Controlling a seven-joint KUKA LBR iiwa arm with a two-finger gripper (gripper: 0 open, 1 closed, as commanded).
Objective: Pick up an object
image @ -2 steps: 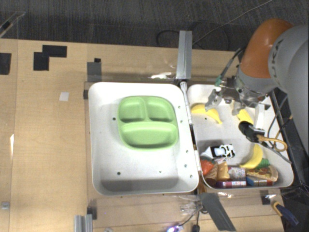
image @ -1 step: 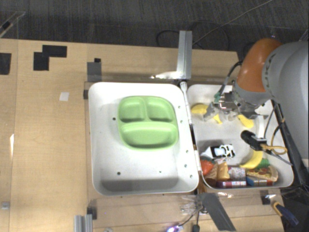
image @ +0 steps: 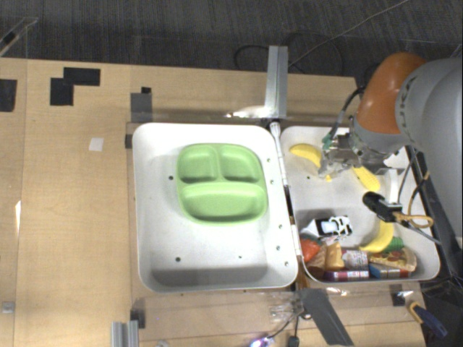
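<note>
The right bin (image: 312, 207) holds a pile of small objects. A yellow banana (image: 304, 152) lies at its back left, a second yellow piece (image: 367, 180) sits further right, and a third banana (image: 381, 237) rests near the front right. My gripper (image: 330, 166) hangs low over the back of this bin, just right of the first banana's end and close to it. Nothing can be seen held in it. The grey arm with its orange band (image: 383, 96) comes in from the right and covers part of the bin's back corner.
A green divided plate (image: 221, 181) lies in the left bin (image: 155, 215). At the right bin's front are a black-and-white toy (image: 334, 227), a red fruit (image: 309, 250) and several small packets (image: 362, 260). A metal post (image: 277, 82) stands behind the bins.
</note>
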